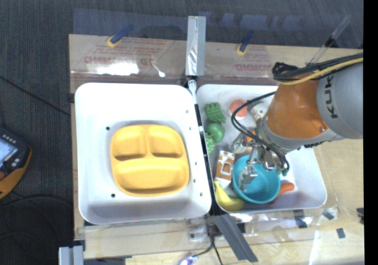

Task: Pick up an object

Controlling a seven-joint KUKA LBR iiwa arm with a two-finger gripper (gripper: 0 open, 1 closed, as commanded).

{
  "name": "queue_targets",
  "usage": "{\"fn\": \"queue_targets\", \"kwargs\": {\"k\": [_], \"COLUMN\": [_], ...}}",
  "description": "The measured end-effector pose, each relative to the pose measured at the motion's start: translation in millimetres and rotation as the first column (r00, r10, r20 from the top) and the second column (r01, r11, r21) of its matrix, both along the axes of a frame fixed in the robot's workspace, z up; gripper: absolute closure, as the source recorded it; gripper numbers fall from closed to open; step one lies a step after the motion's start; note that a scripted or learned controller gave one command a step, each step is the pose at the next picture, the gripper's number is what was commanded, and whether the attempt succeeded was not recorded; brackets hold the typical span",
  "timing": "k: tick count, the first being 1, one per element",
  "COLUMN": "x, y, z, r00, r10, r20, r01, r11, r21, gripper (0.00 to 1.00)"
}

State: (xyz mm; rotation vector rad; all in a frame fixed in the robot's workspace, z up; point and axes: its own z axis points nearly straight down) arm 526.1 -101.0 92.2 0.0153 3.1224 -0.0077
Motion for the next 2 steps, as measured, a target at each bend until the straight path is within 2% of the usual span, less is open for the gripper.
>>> {"fn": "queue_targets", "kwargs": {"k": [1, 2], "x": [24, 28], "y": [1, -3], "z": [-1, 14], "r00": [1.000, 1.000], "r10": [-0.025, -0.024], "r20": [-0.008, 0.008], "r01": [0.025, 0.024], "r11": [1.000, 1.000], "r21": [0.003, -0.007], "gripper": [0.00, 1.00]}}
